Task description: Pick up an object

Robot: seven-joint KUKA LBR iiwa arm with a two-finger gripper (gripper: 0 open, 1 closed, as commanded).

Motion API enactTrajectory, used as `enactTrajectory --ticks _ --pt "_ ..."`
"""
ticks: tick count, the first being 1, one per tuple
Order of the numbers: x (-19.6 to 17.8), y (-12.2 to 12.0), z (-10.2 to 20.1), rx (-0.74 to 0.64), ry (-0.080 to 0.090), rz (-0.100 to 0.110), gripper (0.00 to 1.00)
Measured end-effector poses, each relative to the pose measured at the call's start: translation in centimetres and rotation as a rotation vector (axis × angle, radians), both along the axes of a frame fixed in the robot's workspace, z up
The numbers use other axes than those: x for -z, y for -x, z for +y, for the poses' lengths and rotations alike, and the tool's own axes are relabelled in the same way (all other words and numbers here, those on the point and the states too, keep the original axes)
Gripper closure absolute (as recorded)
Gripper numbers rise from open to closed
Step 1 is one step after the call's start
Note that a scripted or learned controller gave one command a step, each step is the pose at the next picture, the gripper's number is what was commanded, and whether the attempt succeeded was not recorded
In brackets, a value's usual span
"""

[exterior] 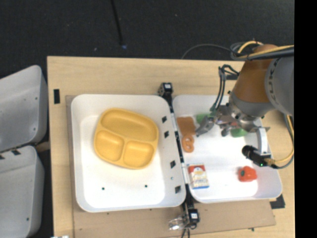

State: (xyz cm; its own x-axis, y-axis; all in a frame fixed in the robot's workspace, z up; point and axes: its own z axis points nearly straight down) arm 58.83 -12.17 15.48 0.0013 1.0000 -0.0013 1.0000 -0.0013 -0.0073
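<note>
Camera view, looking down on the bench [59,78] at a slant. Two white bins sit side by side, touching along the middle.

Left bin [84,182]: one yellow tray [126,138] with three compartments, lying flat in the upper half, slightly rotated.

Right bin [223,182]: this is where I am. My arm [257,83] comes in from the right, orange band above the wrist, wrist over the bin's upper part. My claw [218,124] hangs low over the upper middle of the bin, linkages pointing down-left. Can't tell whether it's open or closed; nothing is visibly held.

Candidates to pick:
- Green item [202,117] just left of my claw, partly hidden by it. A second green bit [238,131] shows under my wrist on the right side; can't tell whether it's the same object.
- Brown piece [185,125] at the bin's left wall, upper part.
- Orange piece [188,144] just below the brown one, touching or nearly touching it.
- Small box [198,176], white with a red and blue label, lower left of the bin, near the wall.
- Red item [247,174] with a green top, lower right, well apart from the box.

A black unit [251,154] on my wrist side hangs over the bin's right part, just above the red item.
</note>
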Motion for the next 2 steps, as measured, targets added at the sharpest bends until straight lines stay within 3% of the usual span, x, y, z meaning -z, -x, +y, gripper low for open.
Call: enactTrajectory --ticks 1,2 --pt "5.3 0.0 -0.2 0.002 0.001 -0.005 0.00" --pt "4.0 -0.2 -0.2 0.005 -0.002 -0.010 1.00"
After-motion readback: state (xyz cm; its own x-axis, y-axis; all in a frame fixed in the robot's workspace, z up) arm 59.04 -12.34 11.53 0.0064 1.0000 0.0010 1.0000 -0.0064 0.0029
